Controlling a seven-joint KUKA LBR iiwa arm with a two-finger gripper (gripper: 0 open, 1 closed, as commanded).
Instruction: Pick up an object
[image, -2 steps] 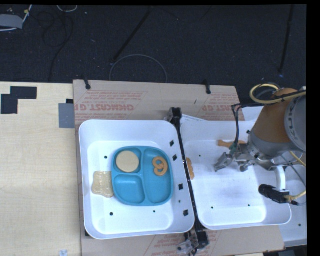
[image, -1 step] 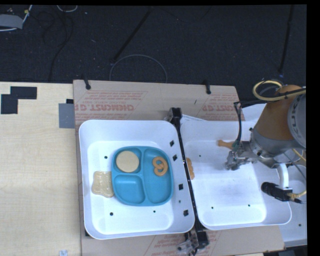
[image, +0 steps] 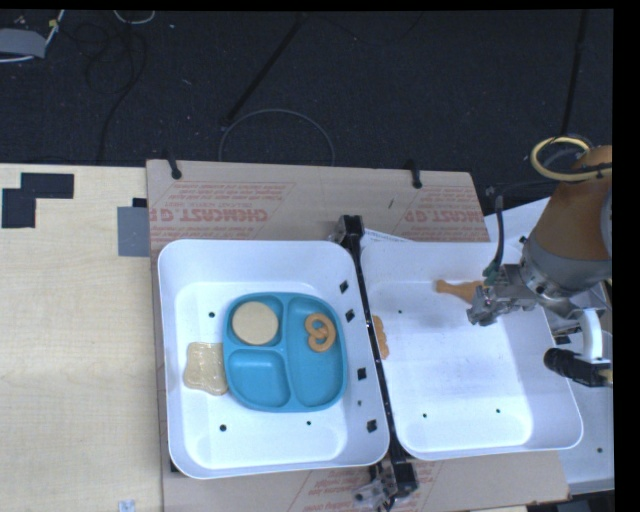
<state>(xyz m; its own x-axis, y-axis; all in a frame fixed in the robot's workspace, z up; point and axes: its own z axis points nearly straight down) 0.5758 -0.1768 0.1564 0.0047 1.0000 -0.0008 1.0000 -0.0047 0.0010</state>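
Hovering over the right bin (image: 470, 420), near its far right edge, the gripper (image: 482, 308); finger spacing cannot be made out, nothing seen between the fingers. Small tan piece (image: 455, 288) lies just beside it toward the far edge. Left bin (image: 195, 265): blue sectioned plate (image: 275, 385) with round cracker (image: 254, 323) and pretzel (image: 319, 332); pale toast slice (image: 205, 368) touches the plate's left edge.
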